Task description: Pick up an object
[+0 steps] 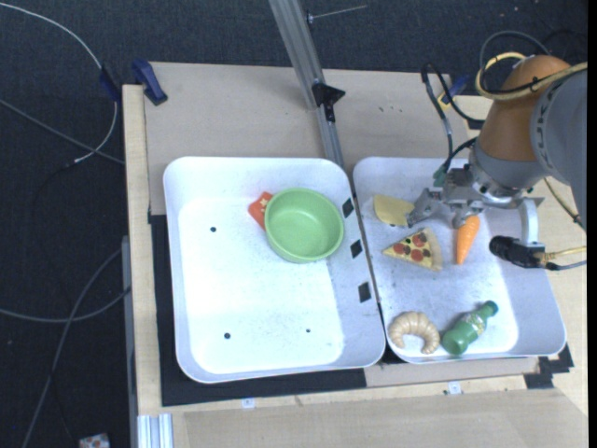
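While you watch from above, note these points:
Arm: your grey arm reaches in from the right over the right bin.
Gripper: the gripper sits low in that bin; fingers look spread, one near the pizza slice, one by the carrot, nothing pinched.
Carrot: upright-ish, just beside the gripper.
Cheese wedge: left of the gripper.
Croissant and green bottle: near the front edge.
Left bin: green bowl covering part of a red block.
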`<state>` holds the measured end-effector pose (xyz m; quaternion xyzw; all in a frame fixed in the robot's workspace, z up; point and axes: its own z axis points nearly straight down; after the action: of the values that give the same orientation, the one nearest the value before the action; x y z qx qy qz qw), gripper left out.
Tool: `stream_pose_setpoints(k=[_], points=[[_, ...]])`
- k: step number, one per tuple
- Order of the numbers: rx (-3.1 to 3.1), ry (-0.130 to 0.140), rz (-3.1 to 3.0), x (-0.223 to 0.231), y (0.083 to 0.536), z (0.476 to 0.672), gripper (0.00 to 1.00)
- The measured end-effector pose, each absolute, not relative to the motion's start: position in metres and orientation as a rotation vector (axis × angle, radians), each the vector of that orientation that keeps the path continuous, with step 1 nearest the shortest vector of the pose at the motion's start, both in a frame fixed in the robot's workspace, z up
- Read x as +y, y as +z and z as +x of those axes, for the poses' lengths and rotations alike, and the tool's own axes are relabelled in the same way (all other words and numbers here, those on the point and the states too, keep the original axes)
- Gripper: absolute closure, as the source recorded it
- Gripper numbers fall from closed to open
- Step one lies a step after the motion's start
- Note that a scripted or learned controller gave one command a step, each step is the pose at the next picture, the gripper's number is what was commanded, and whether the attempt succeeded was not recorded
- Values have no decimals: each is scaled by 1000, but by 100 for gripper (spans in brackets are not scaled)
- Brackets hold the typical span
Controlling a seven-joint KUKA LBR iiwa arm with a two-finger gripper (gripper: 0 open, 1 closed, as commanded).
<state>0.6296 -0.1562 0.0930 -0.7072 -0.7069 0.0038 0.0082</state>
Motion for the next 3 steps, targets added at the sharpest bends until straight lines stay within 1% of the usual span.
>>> stream_pose_setpoints(k=[1,2,3], points=[[-2215,0,-2216,-156,111,633,100],[-2226,-8,-2228,-165,166,639,100],[-2225,-7,-2227,-171,215,638,100]])
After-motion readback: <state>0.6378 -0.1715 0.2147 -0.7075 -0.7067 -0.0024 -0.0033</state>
